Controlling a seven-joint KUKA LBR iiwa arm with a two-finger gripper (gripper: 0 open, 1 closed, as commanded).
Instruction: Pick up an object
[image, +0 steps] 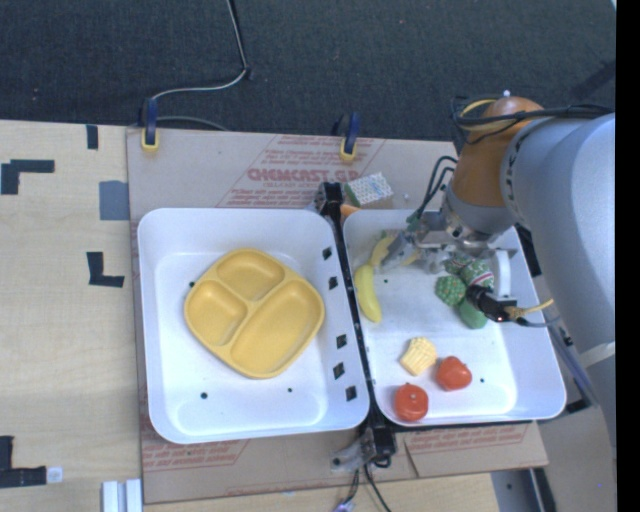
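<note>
The right bin (530, 385) holds several toy foods. A yellow banana (368, 292) lies along its left wall, with a yellow-green piece (383, 246) just above it. A corn piece (418, 354) and two red tomatoes (454, 373) (410, 402) sit near the front. Two green items (452, 290) (472, 311) lie at the right. My gripper (418, 250) hangs low over the back of this bin, between the yellow-green piece and the green items. The arm's wrist hides much of it, and I see nothing held.
The left bin (165, 300) carries a yellow divided plate (255, 312). A black divider with clips (340, 300) runs between the bins. The grey arm with its orange band (485, 165) covers the right bin's back right corner. A small packet (368, 188) lies behind the bins.
</note>
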